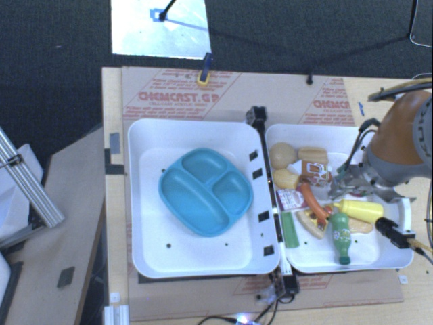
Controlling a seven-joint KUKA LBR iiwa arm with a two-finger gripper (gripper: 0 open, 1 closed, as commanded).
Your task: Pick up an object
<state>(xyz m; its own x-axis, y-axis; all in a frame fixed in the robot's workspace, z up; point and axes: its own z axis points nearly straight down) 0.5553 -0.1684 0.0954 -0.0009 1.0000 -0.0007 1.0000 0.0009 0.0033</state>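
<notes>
Clutter fills the right bin (pixel 389 259), and that is where we find the arm (pixel 406 137) reaching in from the right, its fingers (pixel 340 185) down among the toys near the bin's middle. The task names no particular object, so we judge the likeliest one to be whatever lies closest, and that looks like the yellow bottle (pixel 361 210), just beside the fingers on their near side, a little to the right. Its long axis runs left to right, roughly across the bin. To the left of the fingers lies an orange carrot (pixel 312 197), slanting from far left to near right, and beyond it a small brown carton (pixel 314 162) and two pale round pieces (pixel 283 156) sit toward the far left corner. Nearer to us a green bottle (pixel 340 236) lies with its long axis running near to far, and a green stick (pixel 289 228) hugs the left wall. Whether the fingers are parted or pressed together we cannot tell, since the wrist and cables blur that spot; nothing can be seen held between them. The left bin (pixel 145 249) holds a blue divided plate (pixel 206 191), well apart from the arm. Both bins rest on the table (pixel 183 95). We judge the pick not yet made.
</notes>
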